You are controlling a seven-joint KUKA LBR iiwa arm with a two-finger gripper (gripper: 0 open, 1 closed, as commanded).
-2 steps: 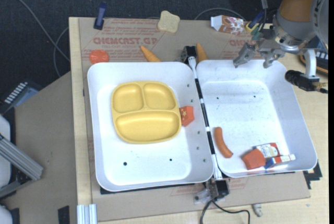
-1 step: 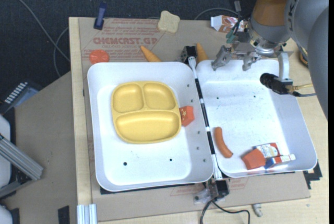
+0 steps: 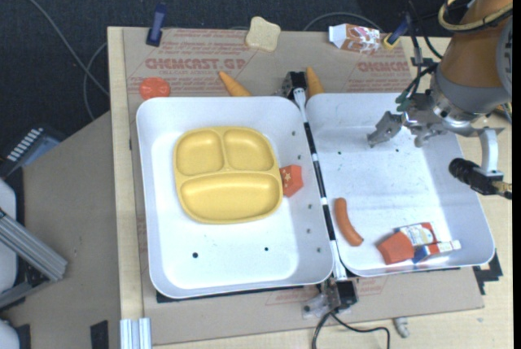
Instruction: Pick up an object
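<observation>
Two shallow white bins side by side on a bench, seen from above at a slant. In the left bin (image 3: 163, 258), a yellow divided tray (image 3: 228, 175) near the centre, with a small red block (image 3: 291, 179) touching its right edge, close to the bin's right wall. In the right bin (image 3: 464, 201), an orange sausage-shaped toy (image 3: 348, 222) near the left wall toward the front, and a red-and-white packet (image 3: 411, 244) at the front edge, a little to the right of it. Above the right bin's back portion, the gripper (image 3: 400, 130) on a grey arm with an orange band, reaching in from the right, fingers spread apart with nothing between them, well apart from both objects in that bin. Behind the bins on the bench, a slice of toy bread (image 3: 263, 33), an orange carrot piece (image 3: 234, 85) and a small orange disc (image 3: 155, 87) at the left bin's back corner.
</observation>
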